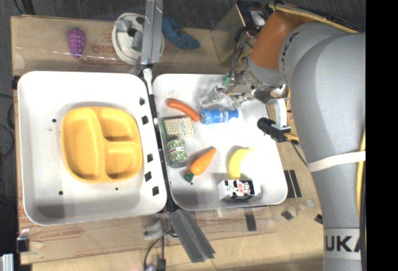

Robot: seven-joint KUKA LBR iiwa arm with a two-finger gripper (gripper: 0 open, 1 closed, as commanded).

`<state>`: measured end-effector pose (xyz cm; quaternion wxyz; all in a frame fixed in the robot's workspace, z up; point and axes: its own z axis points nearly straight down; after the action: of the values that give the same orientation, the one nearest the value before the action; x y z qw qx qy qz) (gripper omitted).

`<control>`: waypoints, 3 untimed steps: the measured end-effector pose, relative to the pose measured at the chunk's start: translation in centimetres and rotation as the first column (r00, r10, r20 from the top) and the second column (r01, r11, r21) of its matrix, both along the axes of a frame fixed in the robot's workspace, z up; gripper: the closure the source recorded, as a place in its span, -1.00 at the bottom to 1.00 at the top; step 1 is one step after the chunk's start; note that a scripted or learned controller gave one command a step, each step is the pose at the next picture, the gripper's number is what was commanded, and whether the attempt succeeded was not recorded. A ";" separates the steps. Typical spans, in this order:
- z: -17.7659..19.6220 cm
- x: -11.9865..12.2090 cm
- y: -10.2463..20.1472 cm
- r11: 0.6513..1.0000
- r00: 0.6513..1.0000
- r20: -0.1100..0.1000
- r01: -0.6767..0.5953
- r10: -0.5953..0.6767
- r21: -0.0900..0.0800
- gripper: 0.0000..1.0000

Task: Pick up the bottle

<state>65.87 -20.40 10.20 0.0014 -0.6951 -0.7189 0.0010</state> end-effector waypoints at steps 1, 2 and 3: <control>1.0 0.1 0.1 1.000 1.000 0.000 -0.006 0.006 -0.001 1.00; 1.0 0.1 0.2 1.000 1.000 0.000 -0.007 0.007 -0.001 -1.00; -0.9 -1.8 -0.4 0.996 0.996 0.001 -0.085 0.085 0.001 -1.00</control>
<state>64.03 -20.75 9.26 0.0013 -0.6637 -0.7480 0.0006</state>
